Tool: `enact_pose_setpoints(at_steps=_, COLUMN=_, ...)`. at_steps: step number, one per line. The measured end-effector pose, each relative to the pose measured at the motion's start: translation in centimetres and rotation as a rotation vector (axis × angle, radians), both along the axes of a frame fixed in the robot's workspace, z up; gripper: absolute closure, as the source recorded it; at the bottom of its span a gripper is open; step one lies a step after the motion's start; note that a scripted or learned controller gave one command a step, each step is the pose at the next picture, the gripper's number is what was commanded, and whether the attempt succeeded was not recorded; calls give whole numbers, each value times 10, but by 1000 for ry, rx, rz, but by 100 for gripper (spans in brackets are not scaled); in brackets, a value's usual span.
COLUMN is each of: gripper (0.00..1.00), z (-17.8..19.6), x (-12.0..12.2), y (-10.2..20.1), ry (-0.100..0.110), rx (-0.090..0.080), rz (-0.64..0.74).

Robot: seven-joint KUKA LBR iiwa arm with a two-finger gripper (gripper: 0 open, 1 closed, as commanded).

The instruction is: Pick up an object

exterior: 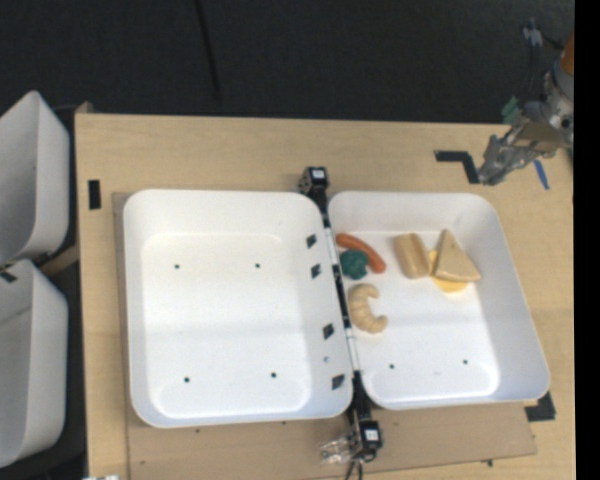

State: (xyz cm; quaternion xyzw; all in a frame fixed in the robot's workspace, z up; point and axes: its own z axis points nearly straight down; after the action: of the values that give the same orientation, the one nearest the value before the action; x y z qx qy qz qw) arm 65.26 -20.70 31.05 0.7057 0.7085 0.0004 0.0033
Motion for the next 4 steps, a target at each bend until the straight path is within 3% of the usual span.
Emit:
enact_pose_setpoints(at_steps=1, gripper=100, z=-13, x=38, y=49, ry=2, rx=1, rz=-1)
enact_pose_setpoints(at_steps=2, gripper=100, z=-11, x=37, y=121, ry=4, rx=3, rz=-1)
enact_pose_setpoints(at_steps=3, gripper=100, z=-43, x=37, y=205, ry=5, rx=4, rz=2)
enact_pose_setpoints(at_steps=4, gripper=100, z=-2, x=37, y=271, ry=2, rx=5, rz=0)
